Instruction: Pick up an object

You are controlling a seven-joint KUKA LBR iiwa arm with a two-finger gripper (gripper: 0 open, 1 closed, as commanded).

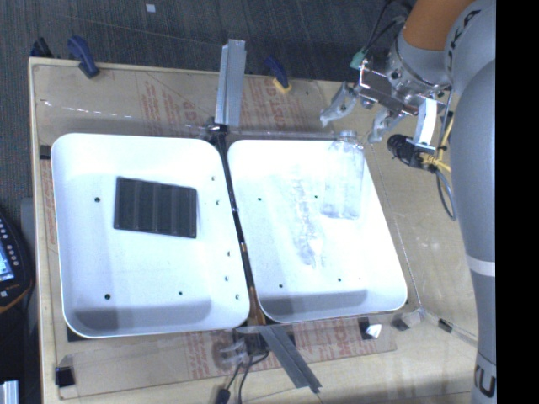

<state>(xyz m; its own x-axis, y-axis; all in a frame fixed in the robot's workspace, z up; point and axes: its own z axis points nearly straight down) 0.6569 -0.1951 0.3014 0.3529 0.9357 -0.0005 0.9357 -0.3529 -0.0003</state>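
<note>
The grey KUKA arm with its orange band reaches in past the far right corner of the right shallow white bin, its long grey body running down the side beyond that bin. The right bin sits just beside the left shallow white bin, the two meeting along a dark seam. Both rest on a pale wooden bench whose far edge, well beyond the right bin, carries blue clamps. A grey metal upright bar stands at the far end of the seam between the bins. In the left bin, well apart from the right bin, lies a flat dark grey ribbed rectangular pad. Inside the right bin, near its far right corner, lies a clear, see-through plastic object, hard to make out. The two-finger gripper hangs just above that far right corner, its fingers spread apart with nothing between them
</note>
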